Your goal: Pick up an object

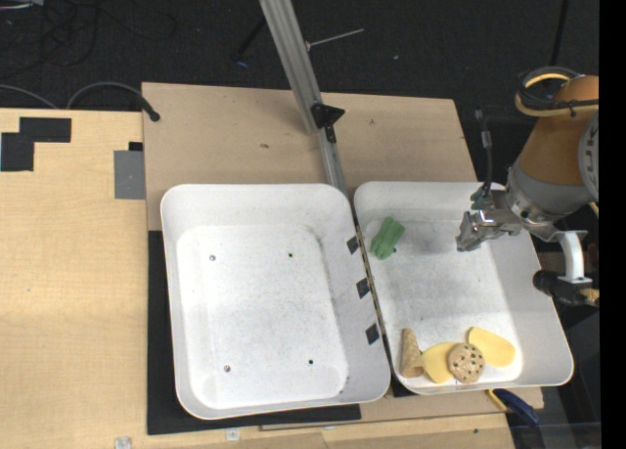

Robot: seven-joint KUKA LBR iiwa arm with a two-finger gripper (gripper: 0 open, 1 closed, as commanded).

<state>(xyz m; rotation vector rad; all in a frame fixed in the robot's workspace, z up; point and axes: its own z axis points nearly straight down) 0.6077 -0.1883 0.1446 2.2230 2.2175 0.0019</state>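
Observation:
A small green object lies in the right bin, near its left wall. At the bin's front sit several tan and yellow items: a cone-like piece, a round biscuit-like disc with holes and a yellow piece. My gripper hangs over the right bin's back right part, well to the right of the green object and apart from it. Nothing shows between its fingers.
The left bin stands beside the right one, with black clips along the shared wall. A slanted metal rail rises behind the bins. The arm's grey body and orange band stand at the right edge.

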